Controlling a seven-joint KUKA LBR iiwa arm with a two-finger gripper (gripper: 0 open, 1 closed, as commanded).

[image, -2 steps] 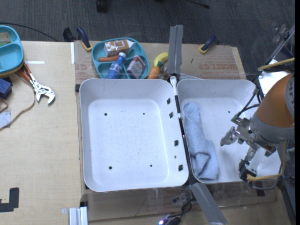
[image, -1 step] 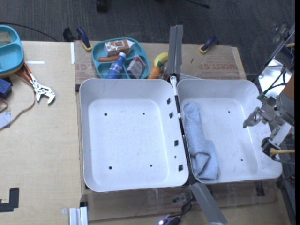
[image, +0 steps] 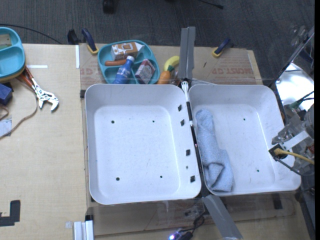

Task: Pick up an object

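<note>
In the camera view, a crumpled pale grey-blue cloth towel [image: 210, 151] lay in the right shallow white plastic bin [image: 235, 88]. It stretched along the bin's left wall and bunched into a thicker fold near the front corner. The grey two-finger gripper [image: 295, 136] hung over that bin's right rim, well apart from the towel. It was too small and cluttered there to tell whether it stood open or closed. The towel was probably light, soft and limp, neither fragile nor slippery, and would drape when lifted. The bunched fold seemed the best place to pinch, since the flat stretches offered little to catch.
</note>
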